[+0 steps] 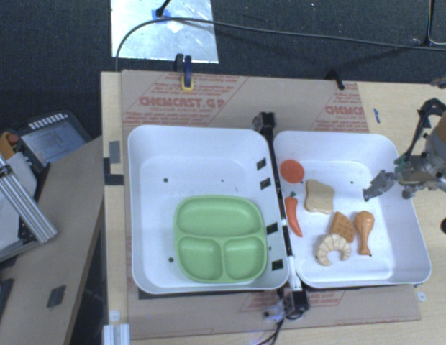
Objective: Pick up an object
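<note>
Two shallow white bins sit side by side on the bench [230, 92]. The left bin [155, 157] holds one green plate [219, 237] with three sections, lying flat toward the near side.

The right bin [352, 149] holds six small food pieces. One round red tomato slice [292, 170] lies toward the far left of the bin. Near it, on the right, is one pale slice of bread [319, 197]. One orange carrot [293, 216] lies along the bin's left wall, pointing to the near side. One brown waffle [342, 226] sits just near of the bread, and one curled shrimp [332, 249] touches the waffle's near edge. One chicken leg [364, 229] lies just right of the waffle, its thin end pointing to the near side.

The arm comes in from the right, and the tool [374, 187] hangs over the right part of the right bin, far of the chicken leg. Whether the tool is open or closed cannot be told. No food piece is seen in it; all six lie on the bin floor.
</note>
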Controlling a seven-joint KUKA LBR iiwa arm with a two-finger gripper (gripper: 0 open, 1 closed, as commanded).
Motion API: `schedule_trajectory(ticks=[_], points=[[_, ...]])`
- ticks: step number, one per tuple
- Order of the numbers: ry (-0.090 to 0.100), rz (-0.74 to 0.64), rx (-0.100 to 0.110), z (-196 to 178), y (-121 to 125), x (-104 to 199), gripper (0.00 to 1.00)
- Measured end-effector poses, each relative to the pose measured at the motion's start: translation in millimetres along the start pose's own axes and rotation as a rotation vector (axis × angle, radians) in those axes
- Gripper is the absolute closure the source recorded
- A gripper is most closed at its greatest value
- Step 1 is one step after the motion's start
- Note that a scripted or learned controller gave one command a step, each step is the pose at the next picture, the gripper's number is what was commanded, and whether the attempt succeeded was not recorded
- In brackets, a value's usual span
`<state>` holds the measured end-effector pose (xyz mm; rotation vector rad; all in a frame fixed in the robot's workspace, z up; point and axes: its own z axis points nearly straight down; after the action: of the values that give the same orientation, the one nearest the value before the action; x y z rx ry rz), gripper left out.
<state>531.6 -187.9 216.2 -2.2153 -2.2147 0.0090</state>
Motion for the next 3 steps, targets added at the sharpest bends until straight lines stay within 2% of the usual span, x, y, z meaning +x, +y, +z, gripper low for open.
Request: schedule_trajectory(ticks=[1,3], points=[[-0.003,-0.003,-0.012,-6.5,2.8,0.4,0.00],[-0.002,-0.002,-0.009,89.6,12.2,-2.9,0.00]])
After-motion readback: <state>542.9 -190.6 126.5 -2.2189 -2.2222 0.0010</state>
